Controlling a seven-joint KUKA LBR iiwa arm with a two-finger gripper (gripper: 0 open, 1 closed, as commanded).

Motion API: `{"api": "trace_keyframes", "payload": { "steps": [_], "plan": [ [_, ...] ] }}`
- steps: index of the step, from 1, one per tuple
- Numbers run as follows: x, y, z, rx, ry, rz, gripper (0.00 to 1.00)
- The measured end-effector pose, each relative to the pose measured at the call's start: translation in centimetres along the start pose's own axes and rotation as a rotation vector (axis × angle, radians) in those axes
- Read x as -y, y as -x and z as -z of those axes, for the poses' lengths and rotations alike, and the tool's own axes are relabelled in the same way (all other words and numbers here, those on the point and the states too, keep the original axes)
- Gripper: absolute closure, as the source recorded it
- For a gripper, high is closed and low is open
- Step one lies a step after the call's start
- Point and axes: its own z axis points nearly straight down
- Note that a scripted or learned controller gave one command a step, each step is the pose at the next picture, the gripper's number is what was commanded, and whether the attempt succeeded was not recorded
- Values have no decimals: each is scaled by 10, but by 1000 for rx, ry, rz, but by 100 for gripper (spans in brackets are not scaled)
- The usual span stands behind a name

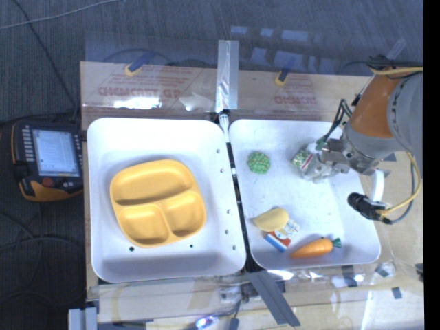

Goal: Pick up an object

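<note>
Carrot (313,247) and small carton (278,239) sitting at the right bin's (357,249) near edge, untouched. End effector (322,165) down by a green packet (302,159) farther back; can't tell the grip state. Nothing lifted yet, whole pick left.

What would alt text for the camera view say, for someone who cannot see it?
A grey and orange robot arm reaches from the right into the right white bin, its pincer low beside a small green-and-white packet. That bin also holds a green ball, a carrot and a yellow piece; the left bin holds a yellow divided tray.
</note>
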Motion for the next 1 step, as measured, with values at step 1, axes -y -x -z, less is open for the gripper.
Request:
{"api": "trace_keyframes", "payload": {
  "steps": [1],
  "plan": [
    [0, -1, 8, -1, -2, 1, 100]
  ]
}}
